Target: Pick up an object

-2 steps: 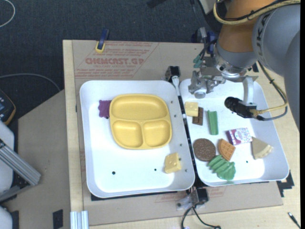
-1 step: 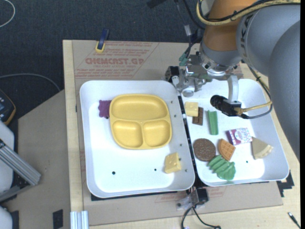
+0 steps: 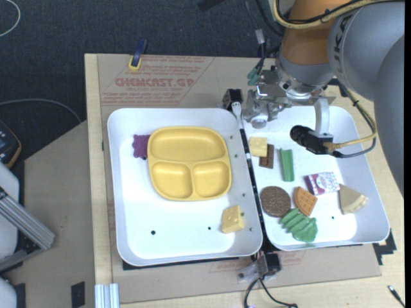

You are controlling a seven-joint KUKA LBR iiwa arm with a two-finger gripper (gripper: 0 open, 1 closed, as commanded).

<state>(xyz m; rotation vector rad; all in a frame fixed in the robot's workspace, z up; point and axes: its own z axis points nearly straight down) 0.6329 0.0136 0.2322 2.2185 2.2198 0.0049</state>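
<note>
In the right bin [image 3: 379, 226], nearest: green pods [image 3: 300, 226], brown cookie [image 3: 276, 201], waffle [image 3: 306, 201], wedge [image 3: 352, 199]. Left bin [image 3: 122, 191]: cheese [image 3: 232, 219], yellow tray [image 3: 189, 162]. Farther back, the claw [image 3: 264, 111] hangs over the right bin's far corner; its spread cannot be told.

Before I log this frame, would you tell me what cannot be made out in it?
- gripper: in the camera view the wrist above it covers the fingers, so their opening is unreadable.
- purple item: the yellow divided plate hides its right part.
- small packet: print too small to read.
- arm: cut off by the top and right edges.
</note>
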